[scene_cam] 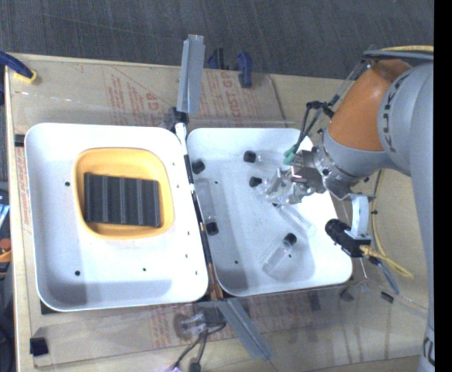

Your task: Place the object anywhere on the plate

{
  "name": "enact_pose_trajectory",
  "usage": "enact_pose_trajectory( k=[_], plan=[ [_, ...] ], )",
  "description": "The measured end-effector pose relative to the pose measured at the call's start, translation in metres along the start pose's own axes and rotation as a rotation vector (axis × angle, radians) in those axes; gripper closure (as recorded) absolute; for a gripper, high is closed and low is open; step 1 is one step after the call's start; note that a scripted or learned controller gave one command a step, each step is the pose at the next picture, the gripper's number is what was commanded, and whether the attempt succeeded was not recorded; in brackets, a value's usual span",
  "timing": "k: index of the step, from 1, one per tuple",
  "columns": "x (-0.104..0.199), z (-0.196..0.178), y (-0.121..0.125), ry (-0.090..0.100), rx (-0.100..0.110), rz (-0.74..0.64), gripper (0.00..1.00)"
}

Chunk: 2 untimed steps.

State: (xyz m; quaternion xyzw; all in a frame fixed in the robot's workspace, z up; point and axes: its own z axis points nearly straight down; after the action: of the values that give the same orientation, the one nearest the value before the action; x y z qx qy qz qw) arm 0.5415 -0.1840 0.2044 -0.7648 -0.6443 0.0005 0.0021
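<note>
The dark ribbed block [122, 200] lies flat in the middle of the yellow plate [90, 163]. It is well off to the camera-left of the gripper [288, 183] and in the other bin. The plate's raised rim shows all round the block, widest on the far side. The plate sits in the left bin [47, 277], with bare white floor around it, most of it on the near side.

The gripper hangs low over the right bin [233, 273], close to that bin's far right corner. The glare and clear clutter around its tip hide how far apart its jaws stand, and I cannot tell whether anything is in them. Just near-side of the gripper, a clear bottle [276, 260] with a black cap lies on its side on the bin floor, apart from the tip. Small black knobs [254, 182] dot the floor to the gripper's camera-left.

Between the gripper and the plate run the two bins' touching walls, with a dark strip along the seam [198, 208]. A grey bar [191, 72] stands beyond the far end of the seam. The grey arm [412, 130] with its orange band [361, 111] overhangs the right bin's right edge, and cables trail beside it there. The middle and near-left floor of the right bin lies open.
</note>
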Motion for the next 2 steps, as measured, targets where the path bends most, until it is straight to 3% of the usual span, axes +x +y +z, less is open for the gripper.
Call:
enact_pose_trajectory(
  k=[1,2],
  plan=[
    [0.066,-0.021,0.005,-0.003,-0.003,-0.231,1.0],
    [0.123,-0.015,0.035,-0.004,-0.003,-0.507,1.0]
  ],
)
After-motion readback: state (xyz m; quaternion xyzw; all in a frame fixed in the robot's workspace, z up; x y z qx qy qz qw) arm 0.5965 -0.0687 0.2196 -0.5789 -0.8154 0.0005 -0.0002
